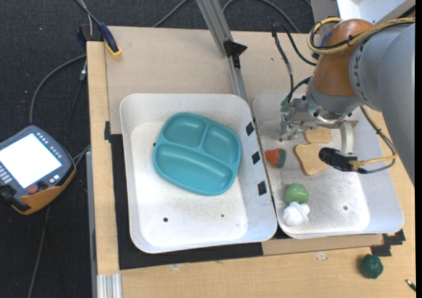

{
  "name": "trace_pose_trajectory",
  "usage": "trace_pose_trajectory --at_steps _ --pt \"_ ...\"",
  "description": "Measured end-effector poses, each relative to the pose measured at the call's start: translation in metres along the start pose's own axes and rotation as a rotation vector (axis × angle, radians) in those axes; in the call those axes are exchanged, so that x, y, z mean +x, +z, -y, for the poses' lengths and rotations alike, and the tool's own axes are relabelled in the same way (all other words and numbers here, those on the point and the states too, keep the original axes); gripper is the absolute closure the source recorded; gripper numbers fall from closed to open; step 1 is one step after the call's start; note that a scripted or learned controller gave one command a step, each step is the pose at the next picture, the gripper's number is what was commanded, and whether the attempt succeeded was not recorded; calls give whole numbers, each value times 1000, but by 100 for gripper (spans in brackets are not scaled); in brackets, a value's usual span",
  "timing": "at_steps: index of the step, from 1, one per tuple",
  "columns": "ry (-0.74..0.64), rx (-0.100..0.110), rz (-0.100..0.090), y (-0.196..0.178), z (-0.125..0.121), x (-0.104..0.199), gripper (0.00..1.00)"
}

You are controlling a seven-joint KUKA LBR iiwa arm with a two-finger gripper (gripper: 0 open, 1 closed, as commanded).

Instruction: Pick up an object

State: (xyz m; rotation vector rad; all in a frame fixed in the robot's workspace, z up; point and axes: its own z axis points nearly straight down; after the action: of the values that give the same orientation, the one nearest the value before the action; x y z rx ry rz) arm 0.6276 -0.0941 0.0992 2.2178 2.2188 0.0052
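While the tan bread-shaped piece (311, 157) lies in the right bin (369, 221), the claw (288, 128) hangs just left of it; I cannot tell its state. A teal plate (197, 153) fills the left bin (142, 224).

Off the tabletop (171, 59) on the left, a teach pendant (31, 168) with a lit screen sits on dark carpet (39, 39) among loose cables (59, 0). A metal pole (214, 16) slants across the tabletop's far side, a blue-and-yellow clamp (109, 41) grips its far-left corner, and a dark green ball (371, 266) lies near its front-right edge.
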Motion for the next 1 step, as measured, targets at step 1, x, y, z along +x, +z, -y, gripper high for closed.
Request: trace_pose_trajectory --at_steps 1 --pt "-1 -1 0 -65 -4 -2 100"
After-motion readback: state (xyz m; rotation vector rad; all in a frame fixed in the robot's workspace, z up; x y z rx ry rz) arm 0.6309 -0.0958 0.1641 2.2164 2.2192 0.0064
